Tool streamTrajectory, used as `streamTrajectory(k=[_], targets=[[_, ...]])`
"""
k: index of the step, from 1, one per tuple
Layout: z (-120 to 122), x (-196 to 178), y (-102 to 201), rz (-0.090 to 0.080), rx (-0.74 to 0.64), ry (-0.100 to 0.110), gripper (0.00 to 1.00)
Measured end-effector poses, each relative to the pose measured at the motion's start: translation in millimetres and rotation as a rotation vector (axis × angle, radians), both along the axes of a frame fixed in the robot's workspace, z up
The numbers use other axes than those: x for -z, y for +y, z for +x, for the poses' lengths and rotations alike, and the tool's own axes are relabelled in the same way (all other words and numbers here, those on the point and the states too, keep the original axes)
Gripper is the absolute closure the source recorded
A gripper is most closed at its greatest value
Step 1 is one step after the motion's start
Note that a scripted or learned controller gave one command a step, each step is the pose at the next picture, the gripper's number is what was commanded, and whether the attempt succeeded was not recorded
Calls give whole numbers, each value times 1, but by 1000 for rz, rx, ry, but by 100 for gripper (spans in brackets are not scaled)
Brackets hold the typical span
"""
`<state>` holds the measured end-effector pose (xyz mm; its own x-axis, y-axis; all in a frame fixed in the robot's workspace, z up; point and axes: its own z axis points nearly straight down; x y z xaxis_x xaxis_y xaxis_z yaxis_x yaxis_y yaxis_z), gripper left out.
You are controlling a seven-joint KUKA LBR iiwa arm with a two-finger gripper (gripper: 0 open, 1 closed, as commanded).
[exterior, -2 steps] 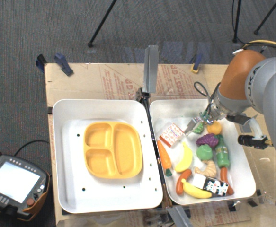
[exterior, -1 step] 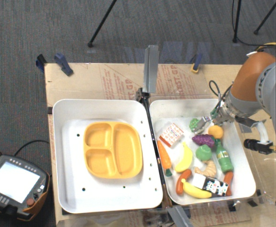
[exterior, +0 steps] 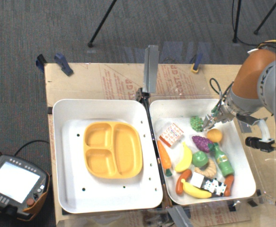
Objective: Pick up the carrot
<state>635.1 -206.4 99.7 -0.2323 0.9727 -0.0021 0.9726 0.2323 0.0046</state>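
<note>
Camera view: table (exterior: 104, 82) carries two white bins. Left bin (exterior: 62, 174) holds a yellow divided plate (exterior: 113, 149), centre-left of frame. Right bin (exterior: 244, 164) is crowded with toy food. Carrot (exterior: 164, 156) lies along that bin's left wall, lower centre of frame, just left of a banana (exterior: 184, 158) and below a small red-and-white packet (exterior: 171, 134). Arm comes in from the right edge; end effector (exterior: 209, 122) sits low in the upper part of the right bin, just beside a green broccoli (exterior: 197, 123) and near an orange fruit (exterior: 214, 135) and purple grapes (exterior: 201, 143). Well apart from the carrot. Cannot tell how far it is open or whether it has anything.
</note>
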Motion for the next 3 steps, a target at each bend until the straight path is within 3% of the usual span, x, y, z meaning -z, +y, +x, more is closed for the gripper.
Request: streamTrajectory(k=[1,2,3], targets=[[-96,2,-5,2,-231,6,100],[-156,-37,22,-2,-330,0,100],[-159,13,110,1,-352,6,100]])
